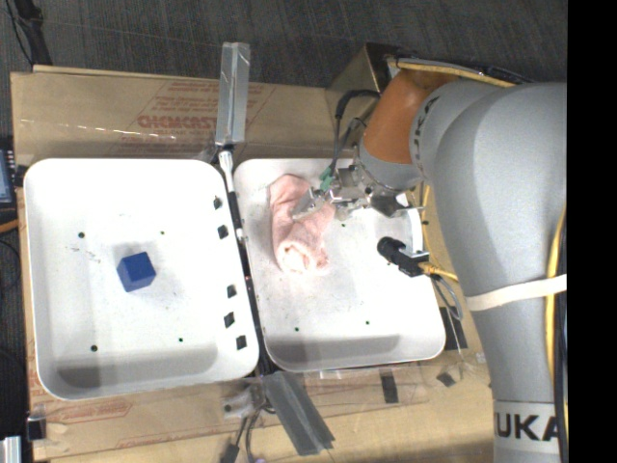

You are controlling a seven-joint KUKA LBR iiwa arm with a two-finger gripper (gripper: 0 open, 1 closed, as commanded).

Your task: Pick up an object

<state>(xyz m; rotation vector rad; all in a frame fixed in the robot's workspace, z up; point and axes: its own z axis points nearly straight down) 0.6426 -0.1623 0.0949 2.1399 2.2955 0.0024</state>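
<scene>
From the camera view above the bench, two shallow white bins sit side by side. The left bin point(58, 258) holds a small blue cube point(137, 270), a little toward nine o'clock of that bin's middle and well apart from everything else. The right bin point(386, 340) holds a pink cloth point(294, 225), rolled or bunched into a long lump in the bin's ten o'clock quarter, near the divider between the bins.

The grey arm point(501, 191) comes in from three o'clock, its orange band point(390, 123) showing above the wrist. The gripper point(326, 197) is down in the right bin at the cloth's upper right edge, touching or just over the fabric. Its fingers are small and tangled with cables and glare, so I cannot tell whether they are apart or closed, nor whether any cloth lies between them.

The relation that matters: the cloth's long axis runs roughly from twelve to six o'clock, tilted slightly, and most of its bulk lies toward seven o'clock from the fingertips. The gripper sits at the lump's upper end, not over its thick lower roll. In my judgement the cloth is the nearer and likelier target; a firm grasp would call for closing across the narrow width of the lump.

A dark fitting point(400, 255) on the arm hangs over the bin floor at four o'clock of the gripper.
</scene>
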